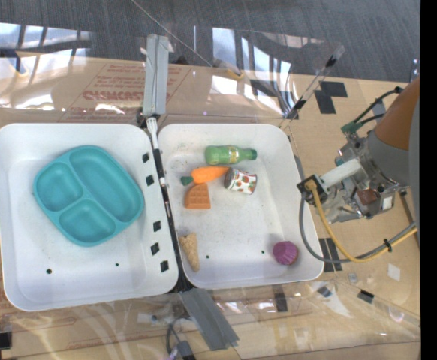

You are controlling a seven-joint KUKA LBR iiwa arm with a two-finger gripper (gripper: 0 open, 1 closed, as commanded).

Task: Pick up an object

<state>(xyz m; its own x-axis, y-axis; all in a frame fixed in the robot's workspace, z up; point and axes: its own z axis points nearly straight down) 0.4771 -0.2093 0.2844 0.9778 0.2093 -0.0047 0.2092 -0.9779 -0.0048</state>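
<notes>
From my remote console I count six items in the right white bin [293,201]: one green plastic bottle [230,154], one orange toy carrot [208,175], one patterned can [240,181], one orange waffle wedge [197,197], one tan cone [190,250] and one purple ball [284,253]. The left white bin [12,223] holds one teal divided plate [88,194]. The hand [346,193] sits outside the bins over the tabletop [399,276], cluttered by cables; I cannot tell its opening.

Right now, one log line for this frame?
arm: right of bins, outside | gripper: nothing seen held | right bin: bottle, carrot, can, waffle, cone, purple ball | left bin: teal tray
</notes>
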